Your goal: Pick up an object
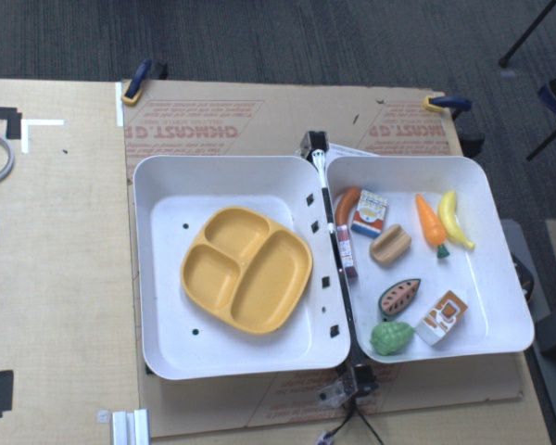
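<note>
End effector state: I cannot tell. Reaching in from the right, it would meet the right bin [502, 248] first, where the banana [455, 219] and carrot [431, 221] lie crosswise to that approach.

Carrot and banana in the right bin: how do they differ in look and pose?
The carrot is orange with a green tip at its lower end; the banana is yellow throughout. The carrot looks straight and tapered, the banana curved. The carrot lies nearer the bin's middle, the banana nearer the right wall of the right bin. Both lie flat, side by side, running roughly the same way, and look like toy food.
</note>
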You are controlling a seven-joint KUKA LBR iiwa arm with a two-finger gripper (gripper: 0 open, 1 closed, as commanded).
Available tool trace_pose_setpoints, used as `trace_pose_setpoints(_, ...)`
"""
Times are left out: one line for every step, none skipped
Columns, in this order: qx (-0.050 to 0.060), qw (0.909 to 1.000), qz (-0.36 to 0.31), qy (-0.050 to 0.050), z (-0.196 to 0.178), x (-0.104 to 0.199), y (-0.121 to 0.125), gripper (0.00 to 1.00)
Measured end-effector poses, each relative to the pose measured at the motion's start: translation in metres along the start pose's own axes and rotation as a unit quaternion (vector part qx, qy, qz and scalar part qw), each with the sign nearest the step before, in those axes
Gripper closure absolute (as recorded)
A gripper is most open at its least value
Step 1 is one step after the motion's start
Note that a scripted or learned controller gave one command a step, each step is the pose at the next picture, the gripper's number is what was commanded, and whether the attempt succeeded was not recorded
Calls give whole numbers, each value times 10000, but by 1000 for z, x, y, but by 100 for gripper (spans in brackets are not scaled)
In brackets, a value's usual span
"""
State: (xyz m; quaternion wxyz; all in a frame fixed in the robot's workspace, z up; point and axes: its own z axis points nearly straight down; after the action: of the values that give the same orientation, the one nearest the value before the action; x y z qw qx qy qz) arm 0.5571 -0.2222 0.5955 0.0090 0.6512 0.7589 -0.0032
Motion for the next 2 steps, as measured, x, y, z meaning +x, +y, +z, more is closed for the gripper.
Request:
trace_pose_setpoints(-7,10000,-9,-13,-9,0,2,100)
trace_pose_setpoints(-16,10000,-18,-26,-18,-1,3,100)
